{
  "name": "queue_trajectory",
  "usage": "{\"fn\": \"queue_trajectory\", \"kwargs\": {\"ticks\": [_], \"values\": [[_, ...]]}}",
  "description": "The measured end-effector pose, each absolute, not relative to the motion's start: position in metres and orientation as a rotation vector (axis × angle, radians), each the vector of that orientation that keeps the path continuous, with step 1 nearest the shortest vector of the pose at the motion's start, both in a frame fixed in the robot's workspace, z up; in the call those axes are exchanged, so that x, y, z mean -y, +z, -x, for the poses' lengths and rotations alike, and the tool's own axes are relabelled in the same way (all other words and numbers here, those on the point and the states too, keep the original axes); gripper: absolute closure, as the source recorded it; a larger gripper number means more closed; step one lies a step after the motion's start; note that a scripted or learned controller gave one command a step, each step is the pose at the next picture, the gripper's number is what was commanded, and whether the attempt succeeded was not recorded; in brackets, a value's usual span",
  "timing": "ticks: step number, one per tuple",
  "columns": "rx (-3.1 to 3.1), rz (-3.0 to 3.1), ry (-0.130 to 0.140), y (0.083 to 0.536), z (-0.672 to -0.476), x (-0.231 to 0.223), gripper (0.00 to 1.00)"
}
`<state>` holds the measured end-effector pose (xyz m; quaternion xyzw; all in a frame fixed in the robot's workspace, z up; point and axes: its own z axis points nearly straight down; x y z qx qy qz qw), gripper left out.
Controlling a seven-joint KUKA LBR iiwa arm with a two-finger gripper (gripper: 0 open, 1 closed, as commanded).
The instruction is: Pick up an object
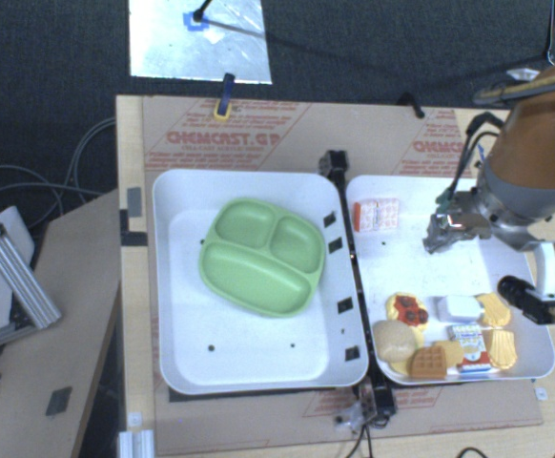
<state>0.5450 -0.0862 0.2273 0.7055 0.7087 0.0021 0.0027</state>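
Lighting was even and fairly bright overhead. Glare washed the metal sheet point(199, 29) at twelve o'clock. Shadows stayed soft under the green plate point(261, 256). Focus was slightly soft throughout.

down on the bench point(134, 284), pale wood at its left edge, with a brown protective sheet point(287, 127) printed in red lettering spread over the top. two shallow white bins sit side by side on that sheet, touching along the middle. the left bin point(177, 351) is tilted a little off square, the right bin point(535, 356) runs toward the right edge. a black clamp strip point(342, 256) runs between them. at the sheet's far edge there's a small yellow and dark clip point(224, 98), possibly a clamp, hard to tell from here.
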Motion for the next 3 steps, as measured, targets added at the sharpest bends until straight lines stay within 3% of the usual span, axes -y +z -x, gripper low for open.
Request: {"fn": "queue_trajectory", "kwargs": {"ticks": [1,2,3], "values": [[-2.228,-2.212,0.004,0.218,-0.573,0.069,1.00],[-2.225,-2.215,0.003,0.231,-0.571,0.072,1.00],[-2.222,-2.220,0.000,0.214,-0.574,0.078,1.00]]}}
